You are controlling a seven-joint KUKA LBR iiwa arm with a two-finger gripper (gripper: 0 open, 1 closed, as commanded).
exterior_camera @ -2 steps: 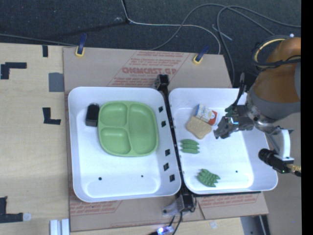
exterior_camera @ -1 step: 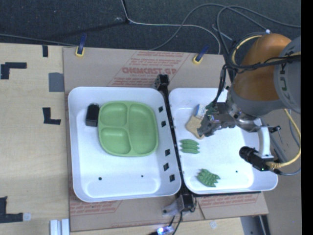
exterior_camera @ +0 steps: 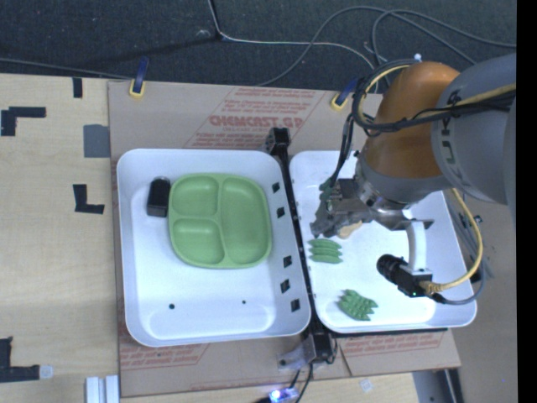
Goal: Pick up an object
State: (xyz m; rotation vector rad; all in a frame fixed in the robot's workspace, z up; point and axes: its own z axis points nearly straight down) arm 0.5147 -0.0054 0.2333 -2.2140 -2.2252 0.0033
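Two green pea pods (exterior_camera: 325, 252) (exterior_camera: 357, 306) lie flat in rt bin.

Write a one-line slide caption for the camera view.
KUKA arm's gripper hovers over the right bin above two green pea pods; a green divided plate sits in the left bin.

1. Gripper (exterior_camera: 334, 222) hangs low in the right bin (exterior_camera: 445, 313) — just above a green pod (exterior_camera: 325, 252).
2. Second green piece (exterior_camera: 357, 305) lies nearer the front wall.
3. Left bin (exterior_camera: 138, 309) — green divided plate (exterior_camera: 221, 220), small black block (exterior_camera: 158, 197) touching it.
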